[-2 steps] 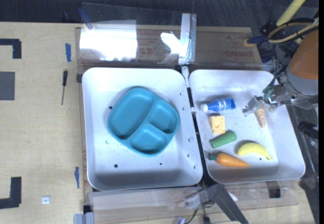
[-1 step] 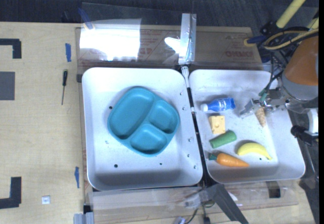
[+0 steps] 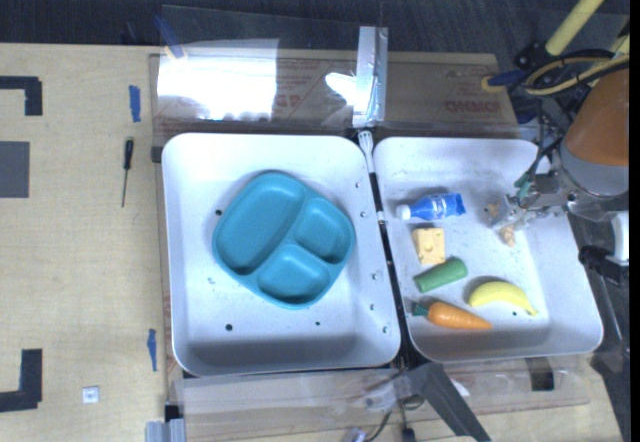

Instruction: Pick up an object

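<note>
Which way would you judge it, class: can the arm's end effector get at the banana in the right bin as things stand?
Probably yes. The banana lies uncovered near the bin's right side, apart from the carrot, and the end effector hovers just above it in the view.

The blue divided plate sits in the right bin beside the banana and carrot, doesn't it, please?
Not quite: the camera view shows the blue divided plate in the left bin, alone. The banana and carrot lie in the right bin.

We see a blue tray lying in the bin farther from the jaws, well apart from them. Farther off still, a screwdriver lies on the bench. A clear panel stands behind that bin.
</note>
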